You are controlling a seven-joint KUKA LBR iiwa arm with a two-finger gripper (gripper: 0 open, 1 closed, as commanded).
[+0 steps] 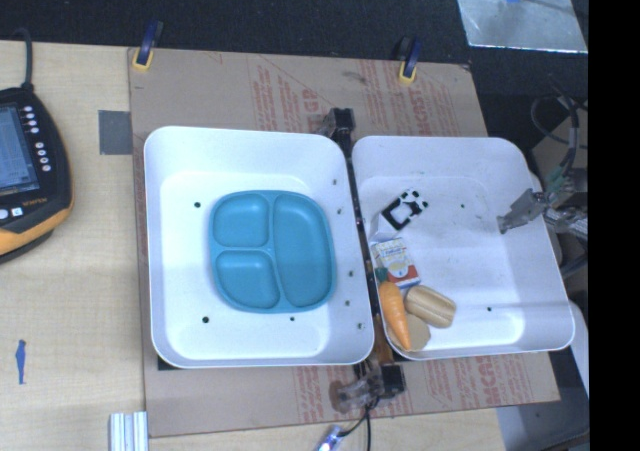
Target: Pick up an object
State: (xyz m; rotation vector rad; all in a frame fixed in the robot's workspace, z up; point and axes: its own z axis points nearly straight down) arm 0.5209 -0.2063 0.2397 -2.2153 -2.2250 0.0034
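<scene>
**Inspector:** One pincer [520, 209] on record, at the right rim of the right bin [500, 164], reaching in from the right edge of the view. Its grey tip sits over the bin's right wall. Whether it is open or closed, I cannot tell; it is small and partly cut off. Nothing shows between its tips.

**Clerk:** And the items nearest it?

**Inspector:** All of them lie well apart from it, at the left side of the same bin. A small black-and-white piece [403, 210] lies up near the bin's left wall. Just below it is a small carton [392, 261] with a red-and-white label, lying flat. Below that, in the lower left corner, an orange carrot [394, 314] lies along the wall, and a tan bread roll [430, 306] lies touching its right side.

**Clerk:** The other bin?

**Inspector:** Left bin [180, 329], touching the right one along the middle seam. It holds a blue divided plate [272, 249] with three compartments, set flat near the centre.

**Clerk:** Surroundings?

**Inspector:** Both bins rest on a brown cardboard sheet [300, 89] over the wooden table [70, 319]. Two clamps with blue handles [147, 44] hold the sheet's far edge. A control pendant [25, 174] with an orange rim lies at the table's left edge. Dark floor lies beyond the far edge.
</scene>
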